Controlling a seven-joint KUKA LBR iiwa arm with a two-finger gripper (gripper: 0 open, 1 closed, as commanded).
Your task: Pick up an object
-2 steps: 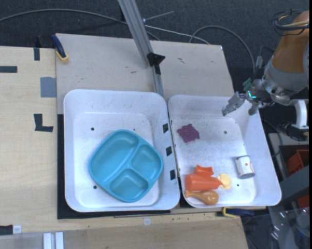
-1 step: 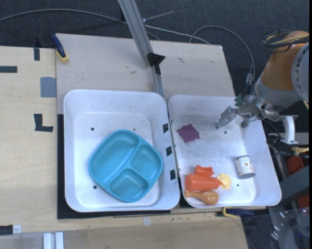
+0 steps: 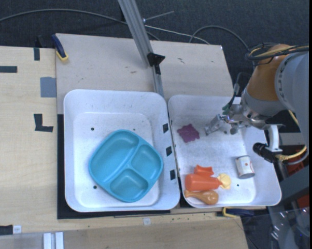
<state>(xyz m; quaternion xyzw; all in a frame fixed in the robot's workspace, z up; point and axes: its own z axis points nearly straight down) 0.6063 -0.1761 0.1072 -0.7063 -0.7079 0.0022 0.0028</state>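
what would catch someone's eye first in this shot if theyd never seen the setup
Probably the blue tray, a bright divided dish lying in the left bin. Next come the orange toys clustered at the near edge of the right bin, with a purple piece farther up. The gripper hangs over that bin just right of the purple piece.

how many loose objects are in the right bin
5, unless something is hidden by the arm: purple piece near the left wall, grey can at right, orange toy, yellow piece and brown piece at front.
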